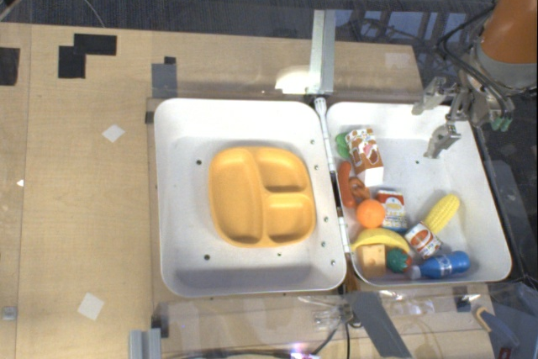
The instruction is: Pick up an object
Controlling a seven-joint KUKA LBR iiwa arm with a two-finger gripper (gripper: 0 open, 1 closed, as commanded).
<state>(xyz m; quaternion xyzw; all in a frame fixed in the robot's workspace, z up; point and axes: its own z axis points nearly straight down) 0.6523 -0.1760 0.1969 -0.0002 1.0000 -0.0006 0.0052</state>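
Corn cob (443,212) lies well below the fingers (440,140), apart.

bins (181,139): 2 | yellow tray (261,193): 1 | toy foods (395,223): roughly 9, clustered, hard to separate

Arm (514,29): cut off by right edge, beyond right bin (496,206) | red item (346,185): partly hidden under carton (365,154) | labels on can (423,240): too small to be read

We find the right bin (471,181) open along its upper right; toys (382,210) crowd its left and lower parts.
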